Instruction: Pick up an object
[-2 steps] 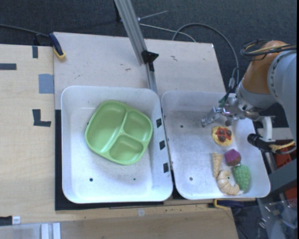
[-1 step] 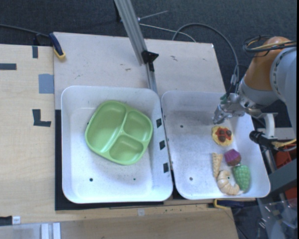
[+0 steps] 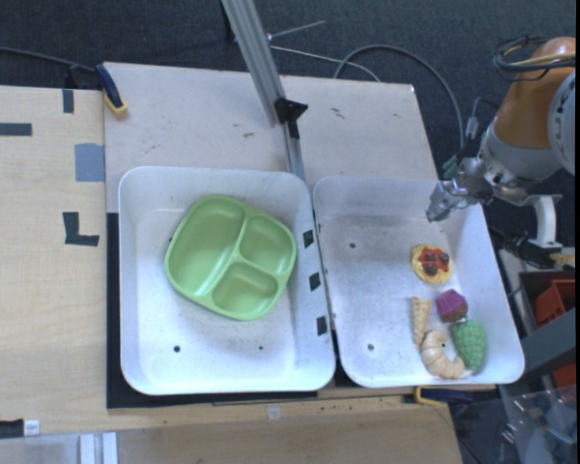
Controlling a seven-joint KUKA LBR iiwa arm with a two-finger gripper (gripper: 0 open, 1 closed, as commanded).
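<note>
Toys lie clustered in the lower right of the right-hand bin point(image 3: 367, 259): a small round tart point(image 3: 431, 263) with red topping uppermost, a purple piece point(image 3: 451, 304) just below it, then a green bunch of grapes point(image 3: 471, 344), a croissant point(image 3: 443, 356) and a pale cone-shaped piece point(image 3: 420, 319) packed close together near the bin's lower right corner. Any of these would serve as your object.

From this one overhead view, the gripper point(image 3: 445, 204) hangs over the upper right edge of that bin, above and just right of the tart and apart from it. You cannot tell from here how the jaws stand; nothing shows between them.

The tart looks like your best pick, since it sits a little apart from the rest. Centre over it before descending, and keep clear of the bin wall on the right. The left bin point(image 3: 140, 259) holds a green divided plate point(image 3: 231, 256), which is flatter and likely harder to grip.
</note>
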